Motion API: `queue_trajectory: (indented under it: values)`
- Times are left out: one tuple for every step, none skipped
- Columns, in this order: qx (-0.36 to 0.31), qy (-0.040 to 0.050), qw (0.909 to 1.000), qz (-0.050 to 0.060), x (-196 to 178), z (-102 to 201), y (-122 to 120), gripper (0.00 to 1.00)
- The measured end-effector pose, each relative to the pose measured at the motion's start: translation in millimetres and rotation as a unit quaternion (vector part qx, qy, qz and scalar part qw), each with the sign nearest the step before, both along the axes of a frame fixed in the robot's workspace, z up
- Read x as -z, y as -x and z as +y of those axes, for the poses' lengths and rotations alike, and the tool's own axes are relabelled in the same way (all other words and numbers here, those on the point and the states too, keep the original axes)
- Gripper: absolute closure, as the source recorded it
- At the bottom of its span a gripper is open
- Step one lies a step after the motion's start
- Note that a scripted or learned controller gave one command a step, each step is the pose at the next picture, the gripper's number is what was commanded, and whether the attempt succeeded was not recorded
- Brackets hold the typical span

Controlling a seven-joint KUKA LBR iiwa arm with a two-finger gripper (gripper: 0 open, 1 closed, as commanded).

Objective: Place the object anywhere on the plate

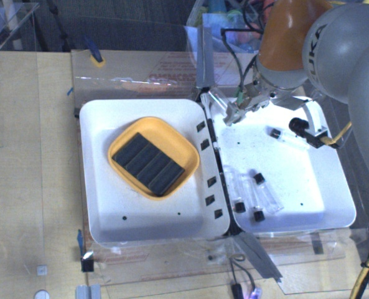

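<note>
The end effector (pixel 234 112) is hanging over the far left corner of the right bin (pixel 333 204), close to the divider (pixel 212 161) between the two bins. Whether it is apart or together I cannot tell; the metal parts there are blurring into the bright bin floor, and nothing is visibly sitting in its grip. Above it the grey arm (pixel 333 48) with its orange band (pixel 290 30) is reaching in from the right.

Taking the divider as the landmark: to its left, in the left bin (pixel 97 223), the yellow plate (pixel 125 139) is lying with a dark ribbed block (pixel 150 162) resting flat on it, near the plate's middle. That block is probably the task's object, and if so it is already lying where the task wants it. To the divider's right, a clear plastic piece (pixel 259 195) with small black bits is lying on the bin floor, nearer the front, and a black-tipped item (pixel 305 129) is sitting farther right, towards the back.

By my judgement, the placing step is looking done and the arm is standing away from the plate. If another pick is meant instead, the next move is calling for a descent onto one of the small right-bin items, then a carry leftwards over the divider to the plate.
</note>
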State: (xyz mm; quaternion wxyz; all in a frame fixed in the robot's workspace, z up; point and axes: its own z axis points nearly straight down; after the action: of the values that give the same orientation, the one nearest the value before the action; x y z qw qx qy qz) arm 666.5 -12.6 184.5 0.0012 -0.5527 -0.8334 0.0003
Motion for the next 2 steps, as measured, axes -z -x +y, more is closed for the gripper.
queue_trajectory:
  values:
    - [-0.081,-0.0003,0.9967,0.000,0,27,25,1.00]
    - [-0.201,-0.0007,0.9796,-0.001,0,64,58,1.00]
